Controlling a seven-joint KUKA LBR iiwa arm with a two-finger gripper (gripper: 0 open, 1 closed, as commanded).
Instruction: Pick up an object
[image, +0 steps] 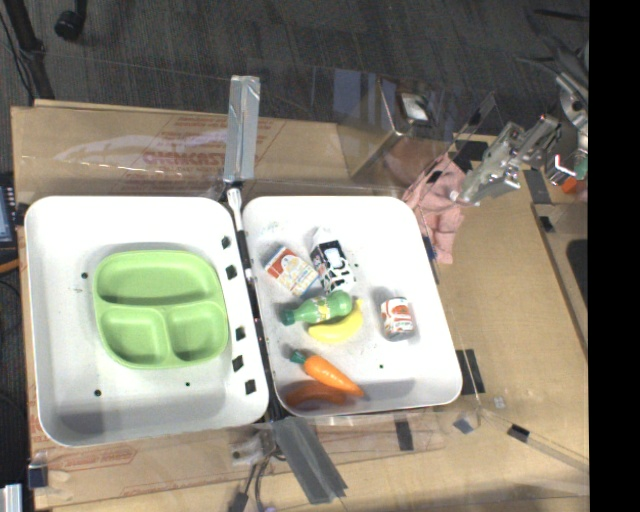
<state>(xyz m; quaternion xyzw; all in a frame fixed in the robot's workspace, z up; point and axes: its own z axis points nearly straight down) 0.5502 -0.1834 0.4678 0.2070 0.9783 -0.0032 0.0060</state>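
the bench is brown board with strips of grey tape at its near edge. on it sit my two white bins side by side: the left bin (50, 300) holds a green divided tray (160, 307), the right bin (425, 300) holds the pickable things. nearest is a carrot (325, 371) with something dark red (315, 394) tucked against the near wall (half in shadow, hard to name). farther in lie a green bottle (315, 307) across a yellow banana (338, 325), a small red-labelled can (397, 317), a small carton (290, 270) and a black-and-white box (333, 262). beyond the far right corner is a pink cloth (437, 205). my gripper (485, 180) hangs above the cloth, outside the bin, nothing between its fingers; open or closed i cannot tell.
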